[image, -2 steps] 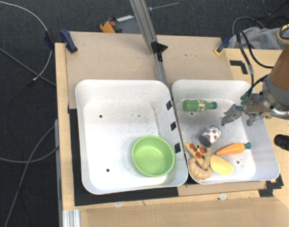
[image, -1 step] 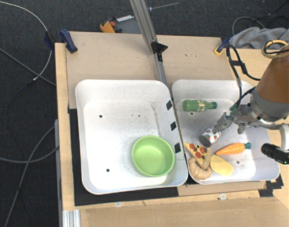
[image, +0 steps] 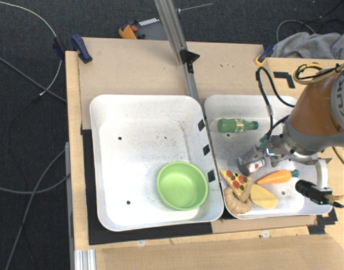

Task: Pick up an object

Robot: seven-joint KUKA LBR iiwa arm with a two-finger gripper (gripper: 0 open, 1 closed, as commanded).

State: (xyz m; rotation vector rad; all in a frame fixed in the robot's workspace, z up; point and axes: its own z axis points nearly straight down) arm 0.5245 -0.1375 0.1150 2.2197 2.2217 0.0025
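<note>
The right bin (image: 239, 101) holds a green bottle (image: 237, 126) lying at the back, an orange carrot (image: 275, 178), a pizza slice (image: 234, 179), a yellow piece (image: 264, 196) and a tan pastry-like toy (image: 238, 202) at the front. My gripper (image: 255, 161) is low in the middle of this bin, just left of the carrot and below the bottle. A small red and white object (image: 254, 165) sits right at its tip; whether it is gripped is unclear. The arm's orange band (image: 321, 108) hangs over the bin's right side.
The left bin (image: 98, 122) contains a green bowl (image: 182, 185) near its front right corner. A slanted metal pole (image: 170, 21) crosses the back of the bench between the bins. A grey cloth (image: 307, 44) and cables lie at the back right.
</note>
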